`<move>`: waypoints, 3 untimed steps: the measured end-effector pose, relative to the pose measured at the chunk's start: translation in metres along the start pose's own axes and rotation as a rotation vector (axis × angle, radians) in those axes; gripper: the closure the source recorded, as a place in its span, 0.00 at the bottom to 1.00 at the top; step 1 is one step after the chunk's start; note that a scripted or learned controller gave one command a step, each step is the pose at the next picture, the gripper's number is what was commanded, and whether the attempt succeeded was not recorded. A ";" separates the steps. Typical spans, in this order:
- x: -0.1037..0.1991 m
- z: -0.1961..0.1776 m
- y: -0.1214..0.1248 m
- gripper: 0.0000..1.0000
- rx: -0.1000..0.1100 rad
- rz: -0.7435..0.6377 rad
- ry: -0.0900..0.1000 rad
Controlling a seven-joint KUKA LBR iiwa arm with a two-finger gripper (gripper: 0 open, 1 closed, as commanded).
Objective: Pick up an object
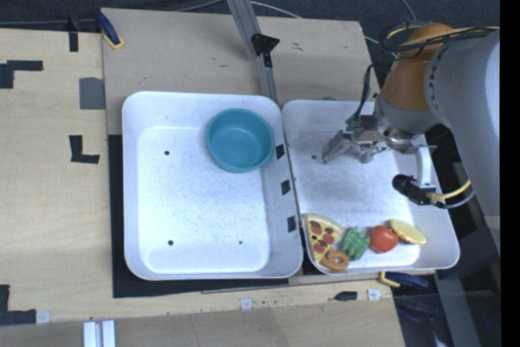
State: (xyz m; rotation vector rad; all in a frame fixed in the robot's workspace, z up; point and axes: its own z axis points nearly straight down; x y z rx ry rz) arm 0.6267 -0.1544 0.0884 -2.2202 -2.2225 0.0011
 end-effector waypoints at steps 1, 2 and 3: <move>-0.001 -0.012 0.000 1.00 -0.002 0.000 -0.001; -0.010 -0.061 0.004 1.00 -0.004 0.001 0.000; -0.009 -0.121 0.011 1.00 -0.004 0.000 0.000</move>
